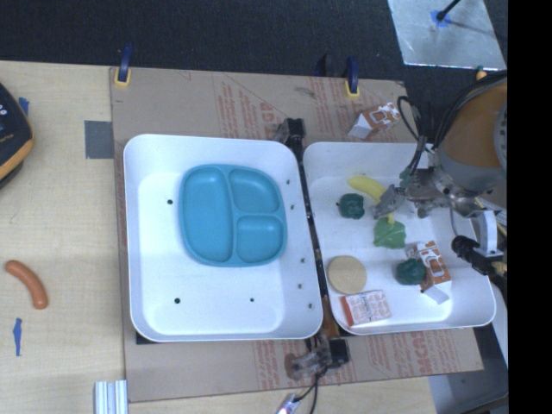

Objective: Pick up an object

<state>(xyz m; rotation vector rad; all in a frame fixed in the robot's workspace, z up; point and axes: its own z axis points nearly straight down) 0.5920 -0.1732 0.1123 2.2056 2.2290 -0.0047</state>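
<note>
Yellow banana (366,186) and two green toys (351,205) (390,233) crowd the right bin (332,158) beside our gripper (398,193), whose opening we cannot tell, so we risk a glancing contact that scatters them.

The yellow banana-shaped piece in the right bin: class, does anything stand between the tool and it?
Nothing visible does. The tool sits low in the right bin, just right of the yellow piece, with bare white floor between them. The dark green lump and the light green piece lie off that line.
</note>
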